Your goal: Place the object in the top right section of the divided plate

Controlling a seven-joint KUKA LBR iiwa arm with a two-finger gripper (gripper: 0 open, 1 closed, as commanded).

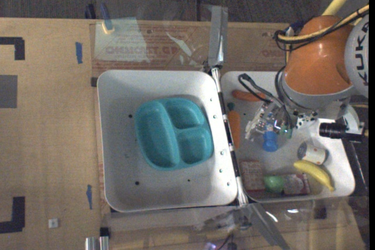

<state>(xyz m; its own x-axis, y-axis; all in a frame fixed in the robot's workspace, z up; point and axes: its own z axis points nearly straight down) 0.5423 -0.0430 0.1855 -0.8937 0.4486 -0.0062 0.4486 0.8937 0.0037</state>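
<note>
My gripper (270, 129) hangs over the right bin (345, 181) above a blue object (270, 141); grip unclear. The teal divided plate (174, 133) lies well to its left, in the left bin (117, 126).

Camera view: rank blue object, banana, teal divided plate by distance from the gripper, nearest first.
Measured from the gripper:
1. Blue object, right bin, just below the gripper in the image.
2. Banana, right bin, toward its lower right corner.
3. Teal divided plate, left bin, across the divider between the bins.
</note>
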